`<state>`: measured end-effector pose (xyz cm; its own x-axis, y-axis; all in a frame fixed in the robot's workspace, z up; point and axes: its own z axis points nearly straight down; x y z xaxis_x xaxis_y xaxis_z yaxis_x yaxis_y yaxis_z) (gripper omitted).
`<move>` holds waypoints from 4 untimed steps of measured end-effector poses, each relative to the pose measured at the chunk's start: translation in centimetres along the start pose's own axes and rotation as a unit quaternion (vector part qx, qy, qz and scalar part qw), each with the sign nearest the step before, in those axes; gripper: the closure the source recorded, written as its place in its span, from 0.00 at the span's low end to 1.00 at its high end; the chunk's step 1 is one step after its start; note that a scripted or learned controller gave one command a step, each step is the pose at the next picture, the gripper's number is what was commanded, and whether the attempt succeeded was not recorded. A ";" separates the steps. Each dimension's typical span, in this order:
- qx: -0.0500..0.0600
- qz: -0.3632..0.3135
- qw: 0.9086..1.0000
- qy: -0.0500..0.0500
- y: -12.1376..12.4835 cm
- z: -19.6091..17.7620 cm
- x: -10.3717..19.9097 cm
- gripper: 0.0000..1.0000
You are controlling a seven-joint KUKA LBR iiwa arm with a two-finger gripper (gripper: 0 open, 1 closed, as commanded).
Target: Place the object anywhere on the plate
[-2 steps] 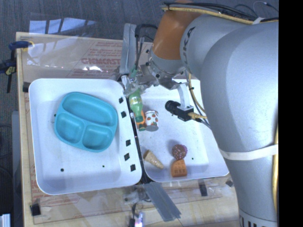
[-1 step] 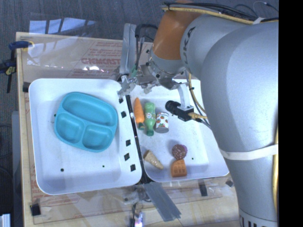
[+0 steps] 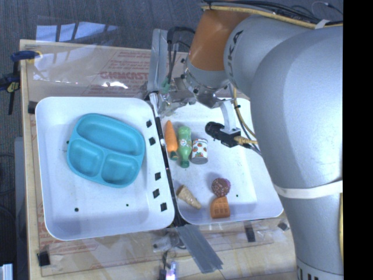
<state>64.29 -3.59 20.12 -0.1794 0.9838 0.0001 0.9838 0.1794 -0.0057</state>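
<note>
pincer (image 3: 166, 101): grip state we cannot tell | carrot (image 3: 170, 137): we see it just below pincer, long axis up-down | plate (image 3: 106, 150): left bin, well left of carrot

Arm (image 3: 291, 98) hides the right bin's (image 3: 256, 197) far corner — perhaps more.

view: one fixed camera above the bench | faced: down at a slant | covered: two shallow white plastic bins (image 3: 52, 174) side by side | near: bulky grey arm (image 3: 291, 98) entered from right
</note>
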 end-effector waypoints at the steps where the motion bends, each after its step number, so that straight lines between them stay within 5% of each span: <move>1: -0.003 -0.153 0.988 -0.001 0.5 -7.0 -4.7 1.00; 2: -0.003 -0.153 0.988 -0.001 0.5 -7.0 -4.6 0.00; 3: -0.004 -0.197 0.980 -0.001 0.2 -23.1 -3.0 0.00; 4: -0.004 -0.201 0.980 -0.001 0.3 -24.0 -2.8 1.00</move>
<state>65.19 -6.25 44.14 -0.5527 0.8334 -0.0019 0.8334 0.5527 0.0012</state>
